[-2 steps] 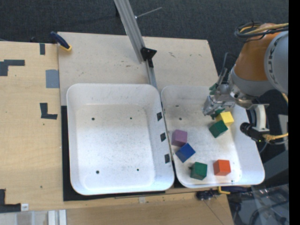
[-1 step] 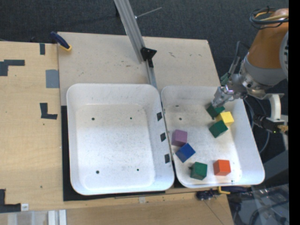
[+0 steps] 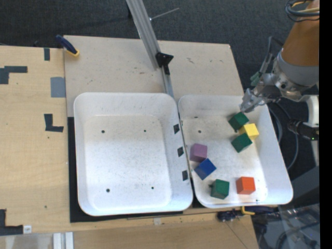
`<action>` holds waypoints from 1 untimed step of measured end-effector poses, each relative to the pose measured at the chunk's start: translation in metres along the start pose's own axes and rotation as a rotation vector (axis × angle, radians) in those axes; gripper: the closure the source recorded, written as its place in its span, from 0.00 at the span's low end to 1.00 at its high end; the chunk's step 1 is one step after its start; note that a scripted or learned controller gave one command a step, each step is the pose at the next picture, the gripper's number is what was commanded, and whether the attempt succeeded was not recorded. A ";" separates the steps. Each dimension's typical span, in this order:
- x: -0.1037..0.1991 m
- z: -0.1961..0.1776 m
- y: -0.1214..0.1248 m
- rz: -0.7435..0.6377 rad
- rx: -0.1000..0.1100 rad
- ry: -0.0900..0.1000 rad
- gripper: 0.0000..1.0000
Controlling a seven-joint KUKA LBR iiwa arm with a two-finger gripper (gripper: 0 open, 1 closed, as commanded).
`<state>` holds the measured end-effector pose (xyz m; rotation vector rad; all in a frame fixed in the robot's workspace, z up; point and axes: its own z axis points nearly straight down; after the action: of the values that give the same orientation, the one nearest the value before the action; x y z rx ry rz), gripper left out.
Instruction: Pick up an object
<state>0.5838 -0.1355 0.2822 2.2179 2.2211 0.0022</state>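
Observation:
The right bin (image 3: 212, 104) holds several small blocks. A dark green block (image 3: 238, 121) lies near its far right corner, with a yellow block (image 3: 251, 130) touching it and another green block (image 3: 241, 142) just below. Toward the bin's left are a purple block (image 3: 198, 152) and a blue block (image 3: 205, 168). A third green block (image 3: 220, 188) and an orange block (image 3: 246, 185) sit near the front rim. My gripper (image 3: 249, 102) hangs over the bin's far right corner, just above and right of the dark green block, with nothing seen in it.
The left bin (image 3: 124, 154) stands beside the right one, their rims meeting in the middle. A slanted metal rail (image 3: 148, 30) runs down to the bins' far edge. Cables (image 3: 298, 139) hang off the bench's right side.

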 end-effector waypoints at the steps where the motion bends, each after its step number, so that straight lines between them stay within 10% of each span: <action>1: 0.048 0.006 -0.024 -0.003 0.005 0.002 1.00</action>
<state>0.5600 -0.0879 0.2759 2.2178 2.2279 -0.0016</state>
